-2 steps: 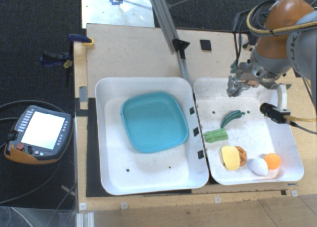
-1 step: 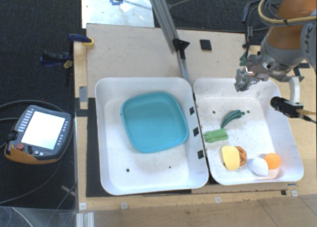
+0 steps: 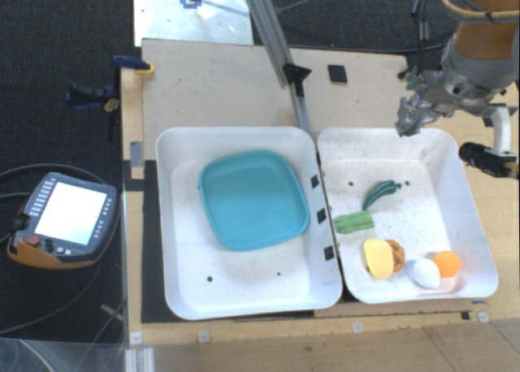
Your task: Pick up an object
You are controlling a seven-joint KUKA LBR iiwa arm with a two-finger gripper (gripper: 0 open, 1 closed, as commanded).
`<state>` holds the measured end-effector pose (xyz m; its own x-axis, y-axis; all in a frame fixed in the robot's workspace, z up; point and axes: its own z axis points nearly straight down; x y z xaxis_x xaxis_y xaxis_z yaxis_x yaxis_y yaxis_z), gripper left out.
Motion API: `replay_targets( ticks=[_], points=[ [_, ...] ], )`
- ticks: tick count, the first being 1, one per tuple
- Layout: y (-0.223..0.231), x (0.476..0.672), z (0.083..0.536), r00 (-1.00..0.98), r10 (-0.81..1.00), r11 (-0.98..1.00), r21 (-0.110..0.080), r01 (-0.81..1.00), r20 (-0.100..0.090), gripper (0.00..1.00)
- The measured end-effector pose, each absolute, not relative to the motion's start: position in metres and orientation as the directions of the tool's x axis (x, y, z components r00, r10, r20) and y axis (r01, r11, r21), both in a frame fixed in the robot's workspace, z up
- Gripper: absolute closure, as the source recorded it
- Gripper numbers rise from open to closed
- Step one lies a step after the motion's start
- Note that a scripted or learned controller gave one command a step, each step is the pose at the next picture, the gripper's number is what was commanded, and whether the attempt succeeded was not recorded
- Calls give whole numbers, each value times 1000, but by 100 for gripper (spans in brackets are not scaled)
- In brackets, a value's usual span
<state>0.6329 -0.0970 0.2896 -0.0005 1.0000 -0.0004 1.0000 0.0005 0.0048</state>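
the pick looks barely begun, judging by how things lie. the gripper (image 3: pixel 409 124) hangs above the far rim of the right bin (image 3: pixel 467 192), at its far corner, and nothing is seen between the jaws; from this slant i cannot tell whether they are spread or pressed together. every candidate object lies on the floor of the right bin, nearer the camera than the gripper: a dark green pepper (image 3: pixel 380 192) around the bin's middle, a light green piece (image 3: pixel 354 222) just nearer and toward the divider between the bins, then a cluster at the near end, a yellow block (image 3: pixel 377 257) touching a brown item (image 3: pixel 396 253), with a white egg (image 3: pixel 425 273) and an orange ball (image 3: pixel 447 263) side by side against the near wall. the choosing, descent, closing and lift all seem left to do.

for room, the far half of the right bin is bare floor, so a straight drop there meets little, and the pepper sits apart from its neighbours. the egg and ball crowd the near wall, which looks awkward for the jaws. the left bin (image 3: pixel 183 281) carries a teal plate (image 3: pixel 253 198).
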Motion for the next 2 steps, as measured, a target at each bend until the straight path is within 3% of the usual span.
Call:
replay_targets(
  ticks=[2],
  points=[
    [-13, 593, 263, -3, 1000, 3, 0, 1000, 1, 100]
  ],
)
